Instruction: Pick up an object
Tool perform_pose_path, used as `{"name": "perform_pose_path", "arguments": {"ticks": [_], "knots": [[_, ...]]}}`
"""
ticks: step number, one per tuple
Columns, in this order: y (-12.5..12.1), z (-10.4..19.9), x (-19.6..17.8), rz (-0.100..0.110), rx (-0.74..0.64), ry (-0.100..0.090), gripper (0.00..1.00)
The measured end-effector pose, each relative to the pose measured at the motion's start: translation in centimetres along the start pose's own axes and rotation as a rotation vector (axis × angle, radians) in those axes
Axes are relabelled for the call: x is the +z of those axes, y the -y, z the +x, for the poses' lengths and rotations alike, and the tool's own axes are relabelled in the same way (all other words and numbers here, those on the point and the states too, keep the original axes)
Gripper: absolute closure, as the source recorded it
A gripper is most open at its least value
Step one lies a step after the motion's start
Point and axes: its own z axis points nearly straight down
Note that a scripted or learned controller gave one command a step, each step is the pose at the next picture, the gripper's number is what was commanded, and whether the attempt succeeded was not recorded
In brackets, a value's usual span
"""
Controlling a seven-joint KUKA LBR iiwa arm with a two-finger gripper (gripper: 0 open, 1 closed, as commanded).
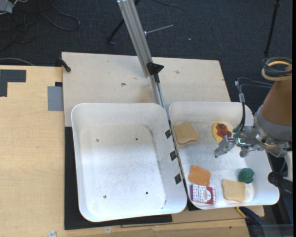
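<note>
White right bin [207, 107] carries toast slice [185, 133], pizza piece [220, 130], green ball [245, 175]; jaws [233, 149] released, grasping nothing, over bin's right edge.

Pale bench board [113, 78] bearing two shallow white bins, left bin [89, 127], right bin [202, 113], apparently touching.

Light: even, bright overhead; bins [121, 113] near glare-white.
Shadows: faint, soft.
Focus: slightly soft throughout; dark floor [64, 23] upper frame dim.

arm [278, 112] cut off at right edge
</note>
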Motion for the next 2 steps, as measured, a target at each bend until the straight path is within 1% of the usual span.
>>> {"name": "perform_pose_path", "arguments": {"ticks": [1, 2], "knots": [[-0.1, -0.1, -0.2, -0.005, 0.004, 0.001, 0.0], [0.5, -0.7, 6.0, 0.002, 0.002, 0.0, 0.0]]}}
